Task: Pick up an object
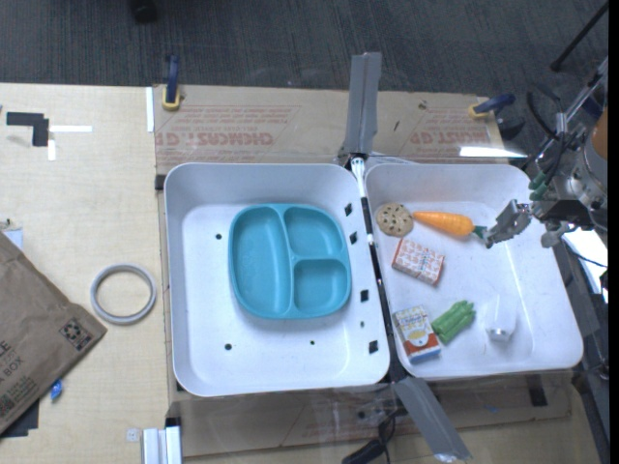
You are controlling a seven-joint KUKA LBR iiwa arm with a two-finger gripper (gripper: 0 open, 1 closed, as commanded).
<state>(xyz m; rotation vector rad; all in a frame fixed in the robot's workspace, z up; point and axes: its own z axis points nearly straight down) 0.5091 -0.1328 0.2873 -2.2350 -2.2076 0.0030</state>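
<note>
The right bin (556, 351) holds several small items. An orange toy carrot (443, 222) lies at the back, next to a round brown cookie (394, 219). A red-and-white patterned packet (418, 260) sits in the middle. Nearer the front are a small juice carton (416, 333), a green pod-like toy (454, 318) and a small clear piece (499, 332). My gripper (505, 226) hangs at the right of this bin, just beyond the carrot's leafy tip, pointing down and left. Nothing shows in its grasp.
The left bin (193, 356) holds a teal divided plate (290, 259). On the bench to the left lie a grey tape ring (123, 292) and a brown cardboard box (34, 332). A grey divider bar (364, 104) runs between the bins at the back.
</note>
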